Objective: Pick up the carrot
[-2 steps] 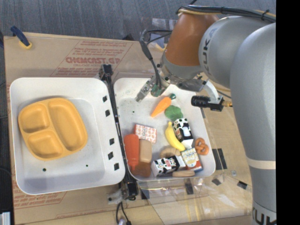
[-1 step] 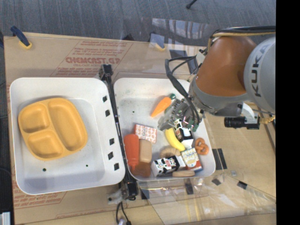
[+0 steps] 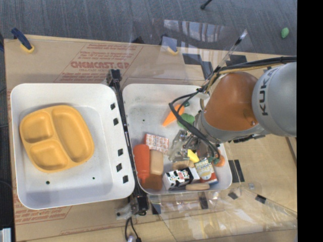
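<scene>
We cannot tell the state of our pincer [image 3: 182, 144], low in the right bin [image 3: 135, 101] over the clutter, while the carrot [image 3: 170, 118] lies just beside it; we judge it light, stiff, slippery, best gripped across its thick middle.

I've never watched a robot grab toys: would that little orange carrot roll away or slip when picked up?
The carrot looks like smooth, stiff toy plastic, so it may well slip. Its tapered, rounded shape suggests it could roll or pivot if nudged. It seems small and probably light. It lies partly under the arm in the right bin, so I can't judge it fully.
</scene>
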Available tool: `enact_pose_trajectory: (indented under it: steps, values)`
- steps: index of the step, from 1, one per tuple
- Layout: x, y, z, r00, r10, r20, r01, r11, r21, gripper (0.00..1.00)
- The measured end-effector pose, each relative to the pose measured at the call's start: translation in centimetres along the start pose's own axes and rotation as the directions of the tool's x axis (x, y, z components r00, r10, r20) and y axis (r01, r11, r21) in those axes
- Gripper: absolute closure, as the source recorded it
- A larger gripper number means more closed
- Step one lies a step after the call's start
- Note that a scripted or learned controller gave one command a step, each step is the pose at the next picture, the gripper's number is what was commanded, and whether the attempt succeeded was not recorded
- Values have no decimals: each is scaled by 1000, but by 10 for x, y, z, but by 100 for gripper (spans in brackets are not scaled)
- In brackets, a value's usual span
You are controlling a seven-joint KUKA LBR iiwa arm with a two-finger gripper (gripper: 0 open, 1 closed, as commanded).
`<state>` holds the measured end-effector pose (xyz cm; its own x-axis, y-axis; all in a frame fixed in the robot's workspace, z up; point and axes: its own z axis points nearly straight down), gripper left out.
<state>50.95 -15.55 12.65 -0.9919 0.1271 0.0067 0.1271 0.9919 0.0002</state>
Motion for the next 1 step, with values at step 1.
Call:
enact_pose_trajectory:
  steps: [1]
  values:
    - [8, 78, -101, 989, 145, 15, -145, 989, -3, 100]
